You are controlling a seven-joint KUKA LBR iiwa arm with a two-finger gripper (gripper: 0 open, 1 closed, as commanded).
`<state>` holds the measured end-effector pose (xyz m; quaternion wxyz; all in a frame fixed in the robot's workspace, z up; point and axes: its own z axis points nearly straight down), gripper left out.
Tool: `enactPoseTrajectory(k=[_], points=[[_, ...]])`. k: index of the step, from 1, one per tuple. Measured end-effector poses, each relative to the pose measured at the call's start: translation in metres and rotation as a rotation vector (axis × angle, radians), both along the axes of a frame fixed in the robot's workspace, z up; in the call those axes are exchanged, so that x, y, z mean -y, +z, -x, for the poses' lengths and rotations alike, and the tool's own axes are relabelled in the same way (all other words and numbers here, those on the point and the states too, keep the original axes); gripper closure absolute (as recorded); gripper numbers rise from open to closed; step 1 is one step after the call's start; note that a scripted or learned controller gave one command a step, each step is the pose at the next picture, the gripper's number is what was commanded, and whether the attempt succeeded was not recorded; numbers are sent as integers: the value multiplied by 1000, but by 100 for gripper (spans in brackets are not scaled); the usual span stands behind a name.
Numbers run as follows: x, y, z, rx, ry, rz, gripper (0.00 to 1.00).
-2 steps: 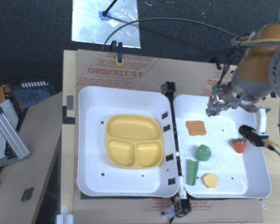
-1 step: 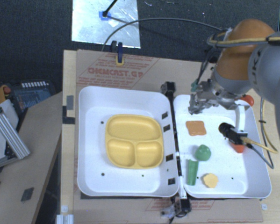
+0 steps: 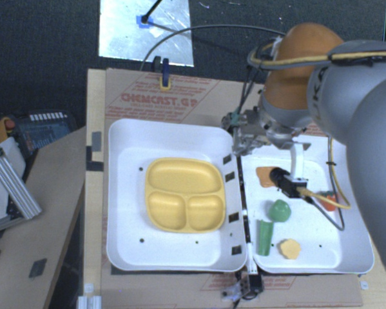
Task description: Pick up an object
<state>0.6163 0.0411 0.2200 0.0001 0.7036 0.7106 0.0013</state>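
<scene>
Green stick [image 3: 264, 237] lies pointing near-to-far; the claw's [image 3: 244, 143] grip cannot be told.

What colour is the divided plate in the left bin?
The divided plate is pale yellow all over, clearest in the camera view.

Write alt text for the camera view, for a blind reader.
The gripper hangs over the right bin's far inner corner; inside lie a green ball, green stick, yellow chunk and orange piece. The left bin holds a yellow divided plate.

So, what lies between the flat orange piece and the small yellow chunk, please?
The camera view shows a round green object between the orange piece and yellow chunk.
</scene>
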Motion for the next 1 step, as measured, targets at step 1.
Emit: enactPoseTrajectory(k=[1], points=[[-55,-5,-11,1,-1,1,100]])
